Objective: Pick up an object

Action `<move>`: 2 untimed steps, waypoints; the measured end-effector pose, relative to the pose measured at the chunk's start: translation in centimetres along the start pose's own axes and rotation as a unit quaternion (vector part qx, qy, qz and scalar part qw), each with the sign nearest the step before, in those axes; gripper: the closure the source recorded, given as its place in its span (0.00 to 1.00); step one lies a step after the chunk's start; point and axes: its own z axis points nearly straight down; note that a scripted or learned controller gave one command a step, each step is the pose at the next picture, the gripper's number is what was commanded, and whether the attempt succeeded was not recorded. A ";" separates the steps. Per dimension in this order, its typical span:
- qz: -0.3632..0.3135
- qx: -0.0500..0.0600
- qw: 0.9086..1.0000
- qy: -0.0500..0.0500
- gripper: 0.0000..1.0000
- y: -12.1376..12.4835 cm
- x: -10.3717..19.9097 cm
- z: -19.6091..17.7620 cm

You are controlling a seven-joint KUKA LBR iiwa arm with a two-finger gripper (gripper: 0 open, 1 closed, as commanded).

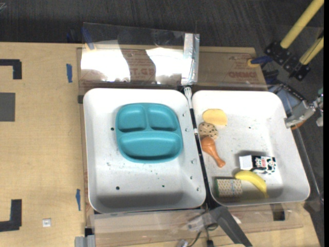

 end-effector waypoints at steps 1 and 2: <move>-0.075 0.005 0.997 0.001 0.00 -0.4 -2.5 10.5; -0.171 -0.004 0.985 -0.002 0.00 0.1 1.0 25.6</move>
